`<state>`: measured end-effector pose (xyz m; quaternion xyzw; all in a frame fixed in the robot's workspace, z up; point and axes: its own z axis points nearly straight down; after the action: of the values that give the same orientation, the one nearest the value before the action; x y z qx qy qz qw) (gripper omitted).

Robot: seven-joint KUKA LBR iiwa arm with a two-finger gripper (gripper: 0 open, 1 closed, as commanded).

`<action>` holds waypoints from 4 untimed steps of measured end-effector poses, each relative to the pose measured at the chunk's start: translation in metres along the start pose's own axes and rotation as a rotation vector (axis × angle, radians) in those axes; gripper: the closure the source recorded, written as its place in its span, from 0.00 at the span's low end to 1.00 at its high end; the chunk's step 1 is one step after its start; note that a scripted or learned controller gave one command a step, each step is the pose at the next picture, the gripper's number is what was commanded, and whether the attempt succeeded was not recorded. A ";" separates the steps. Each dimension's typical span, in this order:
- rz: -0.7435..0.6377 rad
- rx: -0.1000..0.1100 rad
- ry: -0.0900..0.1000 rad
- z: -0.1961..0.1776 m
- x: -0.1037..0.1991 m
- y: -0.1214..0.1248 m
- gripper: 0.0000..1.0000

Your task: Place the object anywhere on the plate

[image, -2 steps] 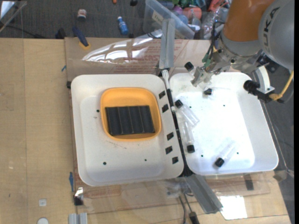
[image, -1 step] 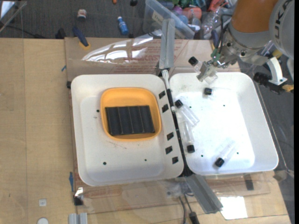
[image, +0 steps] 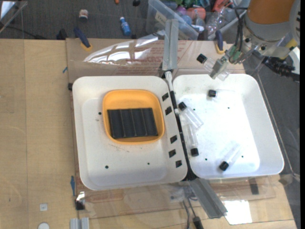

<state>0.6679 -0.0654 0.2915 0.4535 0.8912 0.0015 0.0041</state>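
An orange plate (image: 108, 104) sits in the left bin (image: 90, 151). On the plate lies a flat black ribbed object (image: 132, 123), filling most of the plate's middle. My gripper (image: 223, 66) hangs over the far edge of the right bin (image: 267, 128), well to the right of the plate and apart from the black object. A pale, clear shape shows at its tip, and a small black cap (image: 201, 58) lies just left of it. Whether that shape is a held thing is unclear.
In the right bin lie several clear tubes with black caps, such as one by the divider (image: 189, 118) and one near the front (image: 228, 160), plus a lone black piece (image: 212, 93). A metal divider bar (image: 169, 56) runs between the bins. A tub of toys (image: 190, 4) stands behind.
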 end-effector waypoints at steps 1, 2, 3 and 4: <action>-0.251 -0.001 -0.001 -0.025 -0.020 -0.015 1.00; -0.489 -0.001 -0.003 -0.095 -0.054 -0.054 1.00; -0.663 -0.001 -0.004 -0.143 -0.111 -0.090 1.00; -1.009 -0.001 -0.004 -0.147 -0.118 -0.107 1.00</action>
<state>0.6494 -0.2234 0.4385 -0.0337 0.9994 -0.0012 0.0063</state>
